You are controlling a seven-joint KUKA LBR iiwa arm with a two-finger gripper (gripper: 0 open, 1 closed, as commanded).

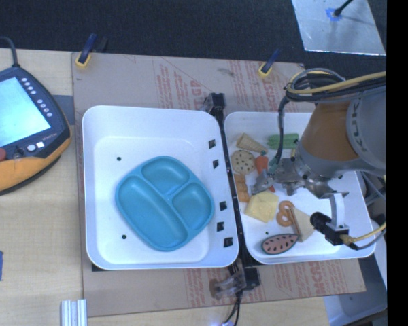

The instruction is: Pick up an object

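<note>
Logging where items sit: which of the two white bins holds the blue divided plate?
The left bin holds the blue divided plate. The right bin, under the arm, holds small toy food pieces instead.

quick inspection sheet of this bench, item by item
surface: cardboard sheet on a wooden bench, bearing left bin and right bin
job's things: toy food in the right bin: cookie, cheese wedge, pretzel, watermelon slice, green piece
clutter: blue divided plate in the left bin
grippers: gripper low among the food; jaws' state unclear
cables: yellow and black cables looped over the arm
surroundings: teach pendant at left, clamps on the cardboard's far edge
</note>
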